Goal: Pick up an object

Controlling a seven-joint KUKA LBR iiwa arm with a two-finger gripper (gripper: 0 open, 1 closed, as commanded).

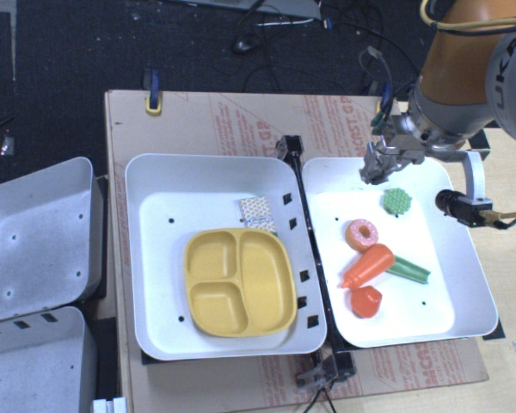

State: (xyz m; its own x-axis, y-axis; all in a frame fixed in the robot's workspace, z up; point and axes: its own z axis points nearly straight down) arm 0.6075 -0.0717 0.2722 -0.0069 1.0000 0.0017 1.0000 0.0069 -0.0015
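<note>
The right bin [464, 256] holds a green bumpy ball [397, 201], a pink frosted doughnut [361, 233], an orange carrot with a green top [380, 265] and a small red piece [366, 301]. My gripper [376, 172] hangs over the bin's far left part, just left of and above the green ball. Nothing shows between its fingers.
The left bin [155, 231] holds a yellow divided plate [239, 282] and a small patterned white packet [257, 212] behind it. A black divider [303, 231] runs between the bins. Spare white bins [34, 231] lie at far left, off the bench.
</note>
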